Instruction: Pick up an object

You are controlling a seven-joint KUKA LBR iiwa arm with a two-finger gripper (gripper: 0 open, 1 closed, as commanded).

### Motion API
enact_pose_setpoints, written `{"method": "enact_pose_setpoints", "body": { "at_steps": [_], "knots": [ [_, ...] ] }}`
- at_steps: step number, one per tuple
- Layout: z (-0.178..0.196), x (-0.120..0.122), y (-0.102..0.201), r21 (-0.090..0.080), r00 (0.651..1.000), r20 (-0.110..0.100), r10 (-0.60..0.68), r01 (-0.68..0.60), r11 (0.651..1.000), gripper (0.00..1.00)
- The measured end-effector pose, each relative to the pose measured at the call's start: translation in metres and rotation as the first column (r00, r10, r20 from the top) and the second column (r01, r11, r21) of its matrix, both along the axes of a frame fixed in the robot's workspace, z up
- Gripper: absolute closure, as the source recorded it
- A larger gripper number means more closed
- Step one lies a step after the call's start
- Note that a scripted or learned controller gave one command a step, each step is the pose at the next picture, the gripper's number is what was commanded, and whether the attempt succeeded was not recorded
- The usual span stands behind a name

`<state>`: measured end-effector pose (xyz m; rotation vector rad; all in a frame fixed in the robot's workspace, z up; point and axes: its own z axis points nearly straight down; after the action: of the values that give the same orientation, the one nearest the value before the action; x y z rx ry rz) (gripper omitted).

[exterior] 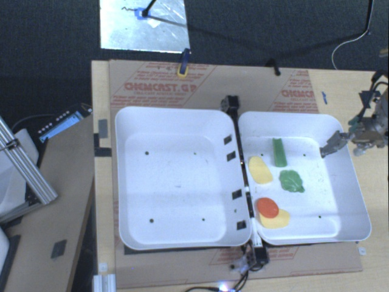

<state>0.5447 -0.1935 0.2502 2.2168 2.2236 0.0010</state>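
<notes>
Hovering over the right bin's (pixel 349 181) right rim, the end effector (pixel 333 143), grip state unreadable, risks closing on nothing, since the green stick (pixel 279 152) lies well inside that bin.

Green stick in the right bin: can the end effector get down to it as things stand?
Probably yes. The green stick lies flat and apart from the yellow piece and green leafy piece, with bare bin floor around it. The end effector sits at the right bin's right rim, nothing between.

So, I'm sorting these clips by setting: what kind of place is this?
Most likely a robotics lab test bench: two white bins side by side on a board, toy food such as a green stick in the right one, and a gripper at its edge.
</notes>
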Motion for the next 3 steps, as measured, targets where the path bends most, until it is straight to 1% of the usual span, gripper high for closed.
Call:
{"method": "enact_pose_setpoints", "body": {
  "at_steps": [1, 2, 3],
  "knots": [
    [0.011, 0.001, 0.0, -0.001, 1.0, 0.003, 0.004, -0.004, 1.0, 1.0],
    [0.175, 0.056, -0.013, -0.008, 1.0, 0.022, 0.004, -0.004, 1.0, 1.0],
    [0.203, 0.127, -0.012, -0.004, 1.0, 0.009, 0.005, -0.005, 1.0, 1.0]
  ]
}}
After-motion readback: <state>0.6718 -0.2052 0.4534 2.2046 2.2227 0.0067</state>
